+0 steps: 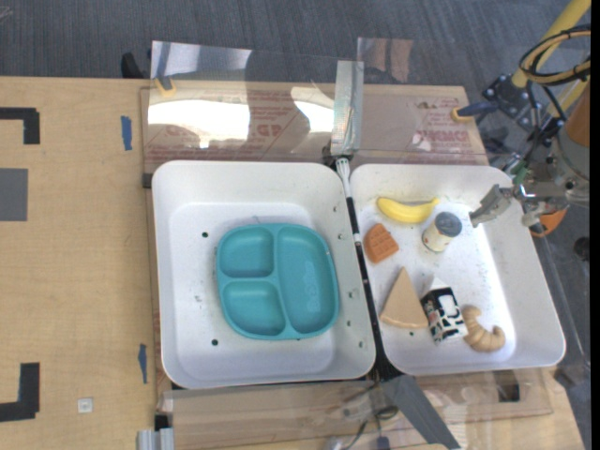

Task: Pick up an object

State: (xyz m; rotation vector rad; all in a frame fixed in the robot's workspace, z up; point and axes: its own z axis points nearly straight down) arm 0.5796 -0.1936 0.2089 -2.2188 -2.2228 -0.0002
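Note:
The right bin (pixel 525 279) holds several objects. A yellow banana (pixel 405 210) lies at its far side, with a small cream jar with a grey lid (pixel 441 230) just to its right. A brown ridged biscuit (pixel 381 243) sits near the left wall. Toward the front lie a tan wedge (pixel 404 302), a black-and-white can (pixel 444 315) on its side and a croissant (pixel 484 331). My gripper (pixel 487 207) hangs at the bin's far right edge, a little right of the jar and above it, with nothing seen in it.
The left bin (pixel 178 204) holds a teal divided plate (pixel 277 280). A clear plastic screen (pixel 347 101) stands behind both bins. Cables and the arm's grey body (pixel 548 172) crowd the right side. Brown board (pixel 66 251) covers the bench on the left.

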